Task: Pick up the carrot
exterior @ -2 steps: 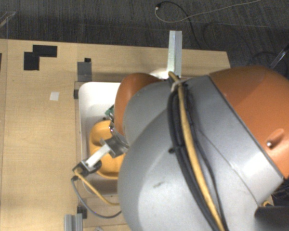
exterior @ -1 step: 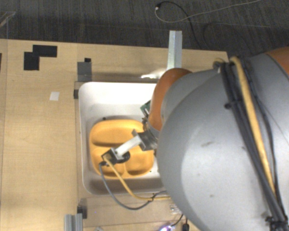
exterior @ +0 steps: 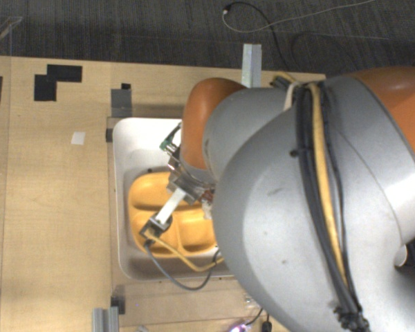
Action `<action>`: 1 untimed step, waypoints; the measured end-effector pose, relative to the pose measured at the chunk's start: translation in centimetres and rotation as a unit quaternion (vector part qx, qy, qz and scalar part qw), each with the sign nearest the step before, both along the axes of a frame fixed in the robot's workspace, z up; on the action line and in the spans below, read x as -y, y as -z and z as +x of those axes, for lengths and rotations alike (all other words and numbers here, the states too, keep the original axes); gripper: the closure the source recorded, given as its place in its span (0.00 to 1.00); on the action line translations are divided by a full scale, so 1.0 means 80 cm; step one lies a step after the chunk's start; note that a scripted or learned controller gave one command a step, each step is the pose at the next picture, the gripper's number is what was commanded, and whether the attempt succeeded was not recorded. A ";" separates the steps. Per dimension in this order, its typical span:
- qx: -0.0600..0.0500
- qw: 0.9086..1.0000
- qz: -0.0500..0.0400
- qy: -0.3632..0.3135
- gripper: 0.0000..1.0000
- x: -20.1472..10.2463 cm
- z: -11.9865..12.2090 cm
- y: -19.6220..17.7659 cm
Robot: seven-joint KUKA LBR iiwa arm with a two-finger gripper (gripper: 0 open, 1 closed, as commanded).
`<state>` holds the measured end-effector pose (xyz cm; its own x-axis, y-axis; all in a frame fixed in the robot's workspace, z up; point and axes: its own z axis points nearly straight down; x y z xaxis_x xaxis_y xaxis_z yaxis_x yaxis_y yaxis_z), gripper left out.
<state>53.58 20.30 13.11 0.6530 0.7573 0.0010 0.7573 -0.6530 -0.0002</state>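
The grey arm with its orange band (exterior: 211, 116) reaches in from the right and covers most of the bench. My gripper (exterior: 192, 184) hangs low in the left white bin (exterior: 135, 133), right over two rounded yellow things (exterior: 149, 189) that lie against each other on the bin floor. The arm's bulk hides the right part of this bin and all that lies under it.
The bin's left wall (exterior: 117, 206) and near wall (exterior: 159, 275) stand close to the gripper. Bare wooden bench (exterior: 48, 206) stretches to the left, with black marks (exterior: 55, 81) at its far edge. Grey brackets (exterior: 121, 101) stand at the bin's corners.
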 end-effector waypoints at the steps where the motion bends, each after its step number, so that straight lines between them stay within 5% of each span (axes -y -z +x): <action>1: 0.001 0.998 0.001 0.061 0.00 0.029 -0.027 -0.079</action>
<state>51.45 17.94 19.46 0.7406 0.6720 0.0027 0.6720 -0.7406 -0.0005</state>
